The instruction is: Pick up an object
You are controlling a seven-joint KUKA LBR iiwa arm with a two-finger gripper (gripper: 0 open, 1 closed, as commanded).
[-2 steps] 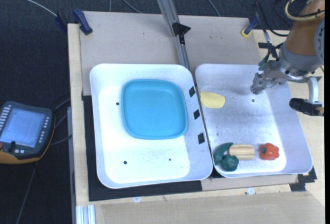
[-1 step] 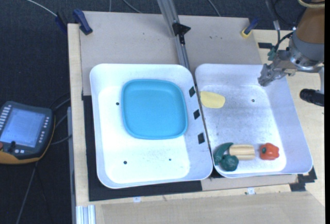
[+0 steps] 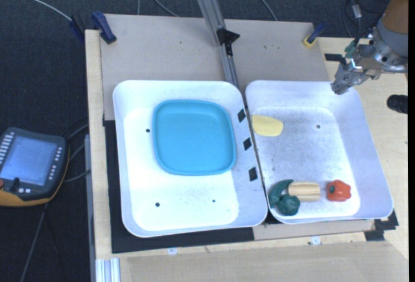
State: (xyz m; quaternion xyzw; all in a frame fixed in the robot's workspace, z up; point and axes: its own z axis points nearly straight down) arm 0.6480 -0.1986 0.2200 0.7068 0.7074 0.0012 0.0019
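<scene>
Hovering over the back right corner of the right bin [image 3: 363, 144], the gripper [image 3: 342, 85] carries nothing that I can see, and at this angle I cannot tell how it is set. All the candidates lie in that bin: a yellow piece [image 3: 267, 126] near the left wall toward the back, and along the front edge a green piece [image 3: 284, 197], a tan block [image 3: 305, 191] and a red piece [image 3: 338, 190]. The left bin [image 3: 130, 144] holds a blue plate [image 3: 194, 137].

Several things could spoil a pick from here, in my judgement. The front three lie in a row, green touching tan, red just beside it; a descent there may catch two at once or push one aside. They also lie close to the front wall, so the gripper may strike the rim or the sloped side before reaching them. The yellow piece stands alone, well apart from the rest, but looks flat and low; the gripper may slide over it or close above it. It lies close to the left wall too, which limits approach from that side. Rounded pieces such as the red one may squirt out under a pinch.
</scene>
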